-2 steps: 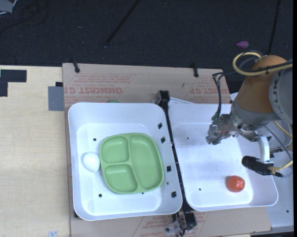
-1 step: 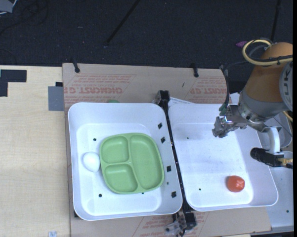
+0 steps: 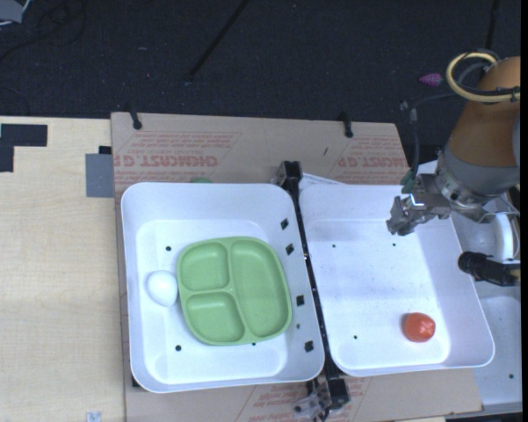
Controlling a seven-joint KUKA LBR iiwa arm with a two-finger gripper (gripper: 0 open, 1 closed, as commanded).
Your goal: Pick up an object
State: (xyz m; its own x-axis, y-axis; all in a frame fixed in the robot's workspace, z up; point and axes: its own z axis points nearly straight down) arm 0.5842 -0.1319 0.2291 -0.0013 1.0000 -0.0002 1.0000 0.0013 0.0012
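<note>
A small red-orange ball (image 3: 418, 326) lies in the right bin (image 3: 369, 359), near its front right corner. In the left bin (image 3: 149, 209) rests a green divided plate (image 3: 234, 289), and a white egg-shaped object (image 3: 162, 287) touches the plate's left edge. My gripper (image 3: 405, 217) hangs over the back right part of the right bin, well behind the red ball and apart from it. Nothing shows between its fingers.
A black hinge strip (image 3: 303, 275) runs between the two bins. Both bins sit on a cardboard sheet (image 3: 246, 148) over the wooden bench (image 3: 44, 262). The arm's grey wrist (image 3: 474, 161) fills the right side above the bin.
</note>
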